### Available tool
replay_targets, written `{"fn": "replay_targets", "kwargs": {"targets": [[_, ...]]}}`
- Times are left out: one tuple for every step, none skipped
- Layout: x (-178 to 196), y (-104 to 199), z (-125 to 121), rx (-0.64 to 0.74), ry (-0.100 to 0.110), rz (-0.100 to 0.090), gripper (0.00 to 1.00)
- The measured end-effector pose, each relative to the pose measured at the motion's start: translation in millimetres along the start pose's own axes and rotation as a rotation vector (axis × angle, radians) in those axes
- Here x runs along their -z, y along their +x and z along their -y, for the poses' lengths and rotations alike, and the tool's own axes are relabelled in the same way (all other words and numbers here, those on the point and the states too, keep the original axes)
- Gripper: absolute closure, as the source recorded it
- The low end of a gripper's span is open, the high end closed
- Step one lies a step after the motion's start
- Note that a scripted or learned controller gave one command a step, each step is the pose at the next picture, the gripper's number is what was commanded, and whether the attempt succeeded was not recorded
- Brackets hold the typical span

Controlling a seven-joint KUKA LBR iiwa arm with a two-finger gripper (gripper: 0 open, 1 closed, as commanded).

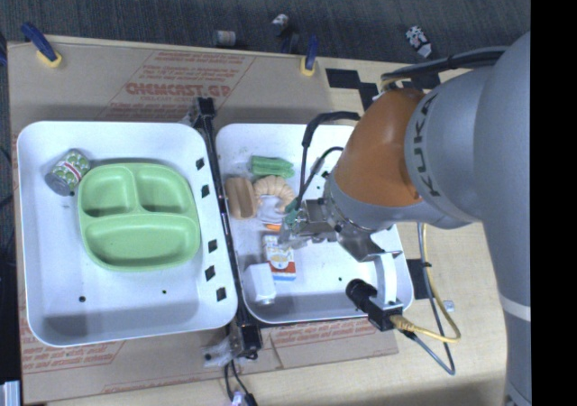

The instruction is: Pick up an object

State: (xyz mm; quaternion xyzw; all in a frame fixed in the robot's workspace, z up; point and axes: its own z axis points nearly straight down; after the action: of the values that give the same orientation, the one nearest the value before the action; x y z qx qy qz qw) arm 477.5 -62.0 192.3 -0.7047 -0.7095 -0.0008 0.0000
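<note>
My gripper [292, 226] hangs low over the middle of the right bin [315, 305], under the grey arm with its orange band [389, 153]. Right below it lies a small orange and white carton [281, 262]. A white block [261, 285] rests near the bin's front left corner. Just up and left of the gripper are a pale curled pastry-like piece [273, 188], a tan block [238, 197] and a green object [270, 165]. The arm hides the right part of this bin.
The left bin [54, 305] bears a green divided plate [138, 215] and a small can [68, 170] in its far left corner. A black divider [216, 215] runs between the bins. Cables [433, 323] trail at the lower right.
</note>
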Motion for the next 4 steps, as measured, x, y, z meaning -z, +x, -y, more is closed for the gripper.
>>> {"fn": "replay_targets", "kwargs": {"targets": [[13.2,-51.1,1.0,-0.002,0.0,0.002,1.0],[9.0,-105.5,1.6,-0.003,0.001,0.002,1.0],[9.0,-105.2,1.5,-0.002,0.001,0.002,0.0],[-85.5,-86.0,1.6,0.0,0.003,0.0,0.0]]}}
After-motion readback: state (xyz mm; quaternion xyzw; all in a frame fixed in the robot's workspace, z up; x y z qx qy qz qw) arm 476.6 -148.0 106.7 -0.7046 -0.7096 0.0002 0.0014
